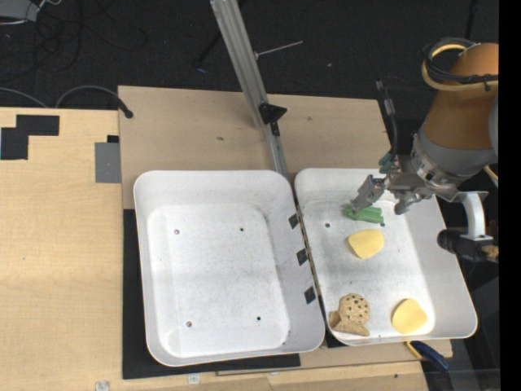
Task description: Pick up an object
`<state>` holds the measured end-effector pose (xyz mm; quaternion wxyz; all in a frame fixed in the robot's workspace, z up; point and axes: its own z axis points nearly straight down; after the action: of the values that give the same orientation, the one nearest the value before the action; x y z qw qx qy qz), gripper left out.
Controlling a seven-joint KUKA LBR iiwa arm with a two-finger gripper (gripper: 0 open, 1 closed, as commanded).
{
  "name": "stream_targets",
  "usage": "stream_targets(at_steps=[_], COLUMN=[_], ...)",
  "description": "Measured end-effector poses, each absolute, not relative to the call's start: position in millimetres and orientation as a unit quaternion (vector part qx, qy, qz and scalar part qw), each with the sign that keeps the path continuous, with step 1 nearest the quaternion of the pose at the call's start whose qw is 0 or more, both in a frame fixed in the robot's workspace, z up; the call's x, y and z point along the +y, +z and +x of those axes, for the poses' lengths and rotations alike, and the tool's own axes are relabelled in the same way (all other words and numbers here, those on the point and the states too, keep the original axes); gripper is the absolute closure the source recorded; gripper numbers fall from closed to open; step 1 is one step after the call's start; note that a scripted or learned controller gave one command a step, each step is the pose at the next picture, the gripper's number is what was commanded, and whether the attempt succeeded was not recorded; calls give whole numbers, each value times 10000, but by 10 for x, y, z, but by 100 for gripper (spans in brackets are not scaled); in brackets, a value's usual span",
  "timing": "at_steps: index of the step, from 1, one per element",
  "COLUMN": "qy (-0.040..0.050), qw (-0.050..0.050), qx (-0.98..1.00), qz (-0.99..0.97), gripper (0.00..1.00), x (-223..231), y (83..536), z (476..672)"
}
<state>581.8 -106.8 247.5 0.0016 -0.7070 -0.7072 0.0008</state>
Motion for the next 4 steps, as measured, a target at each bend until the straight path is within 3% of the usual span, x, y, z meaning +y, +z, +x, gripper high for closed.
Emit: stream_targets(at_steps=[1, 3, 4], qy=[7, 26, 1], qw=[13, 37, -25], qx=[-7063, -7062, -7057], qz=[-7079, -7080, -7085], gripper=[0, 0, 0], x=[-1077, -1039, -1044], y=[2476, 1221, 932], z=[5817, 5882, 5899])
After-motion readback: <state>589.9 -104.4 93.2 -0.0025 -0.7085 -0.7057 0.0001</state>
